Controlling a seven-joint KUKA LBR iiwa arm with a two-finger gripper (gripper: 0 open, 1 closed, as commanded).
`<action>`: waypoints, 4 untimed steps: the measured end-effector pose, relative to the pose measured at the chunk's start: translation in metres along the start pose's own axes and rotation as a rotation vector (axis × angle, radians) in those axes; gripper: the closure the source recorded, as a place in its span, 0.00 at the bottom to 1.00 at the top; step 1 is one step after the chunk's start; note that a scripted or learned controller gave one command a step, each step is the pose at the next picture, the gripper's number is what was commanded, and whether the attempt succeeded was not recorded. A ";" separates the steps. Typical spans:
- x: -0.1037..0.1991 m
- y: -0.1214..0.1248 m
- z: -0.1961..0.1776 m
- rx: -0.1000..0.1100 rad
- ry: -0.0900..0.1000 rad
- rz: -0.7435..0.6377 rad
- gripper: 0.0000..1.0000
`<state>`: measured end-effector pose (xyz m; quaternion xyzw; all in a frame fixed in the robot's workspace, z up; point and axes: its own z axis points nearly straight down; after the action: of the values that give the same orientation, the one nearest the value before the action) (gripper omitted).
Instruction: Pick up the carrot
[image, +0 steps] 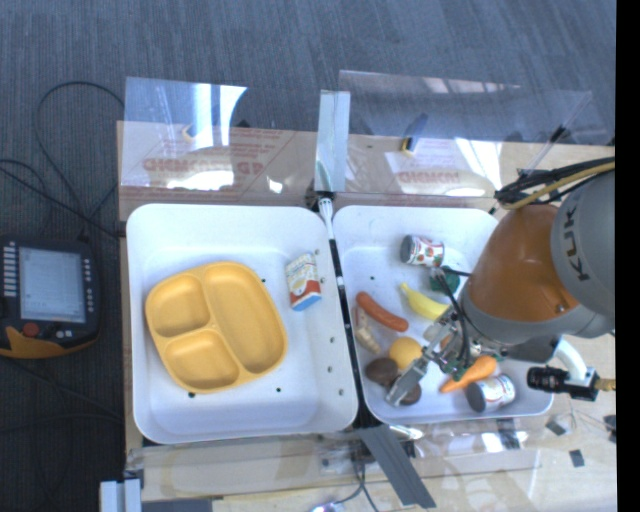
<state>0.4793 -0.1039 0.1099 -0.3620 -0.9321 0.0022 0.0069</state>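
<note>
From the camera view above, the worktop (240, 160) carries two shallow white bins side by side. The left bin (200, 415) holds a yellow divided plate (214, 324) and, near its upper right, a small carton (303, 280) with red and blue on it.

The right bin (380, 225) is crowded. A small printed can (423, 250) lies toward the top, a banana (424, 302) below it, and a red sausage (382, 311) to the left of the banana. Lower down sit a yellow round fruit (404, 352) and a dark brown round thing (381, 371) just beside it. A silver can (490, 392) lies near the bin's lower right corner.

The carrot (470, 373) lies in the lower right part of this bin, tilted, just above and touching or nearly touching the silver can. The arm (525, 275) reaches in from the right, and its end effector (410, 385) hangs low over the bin, just left of the carrot and beside the brown thing. Whether it is open or closed cannot be told here; nothing can be seen gripped in it.

A handheld control pad (48, 295) lies on the floor at the left.
</note>
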 end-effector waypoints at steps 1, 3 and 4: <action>-0.029 0.035 0.021 -0.014 -0.016 0.156 0.00; -0.019 0.014 0.021 -0.023 -0.018 0.595 0.00; -0.007 0.007 0.021 -0.028 -0.016 0.945 0.00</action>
<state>0.4890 -0.1038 0.0892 -0.7466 -0.6652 -0.0045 -0.0069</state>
